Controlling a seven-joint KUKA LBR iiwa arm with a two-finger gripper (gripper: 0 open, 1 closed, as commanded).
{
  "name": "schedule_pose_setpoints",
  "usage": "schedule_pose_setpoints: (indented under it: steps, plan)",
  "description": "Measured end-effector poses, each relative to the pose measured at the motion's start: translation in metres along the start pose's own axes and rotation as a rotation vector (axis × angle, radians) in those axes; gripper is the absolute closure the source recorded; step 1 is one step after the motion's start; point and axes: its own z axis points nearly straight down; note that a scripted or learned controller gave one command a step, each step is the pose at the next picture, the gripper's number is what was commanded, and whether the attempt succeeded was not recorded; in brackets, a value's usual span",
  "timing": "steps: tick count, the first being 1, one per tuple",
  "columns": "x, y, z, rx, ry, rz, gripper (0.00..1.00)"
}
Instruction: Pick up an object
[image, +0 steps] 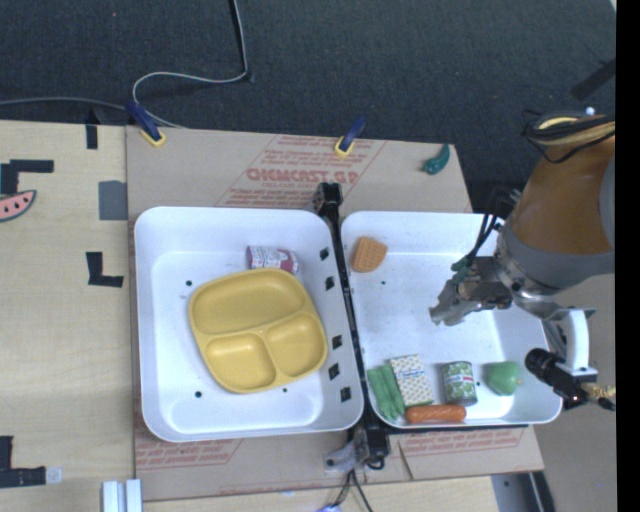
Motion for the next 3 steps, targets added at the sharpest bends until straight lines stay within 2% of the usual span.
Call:
schedule_pose_setpoints:
  steps: [1,2,3]
  plan:
    - [-0.044,-0.001,0.005,0.001,-0.002,0.002,1.00]
    - [0.005,0.000,0.005,0.001,0.000,0.000,1.00]
    - [-0.048,-0.001,0.010,0.002,-0.001,0.002,1.00]
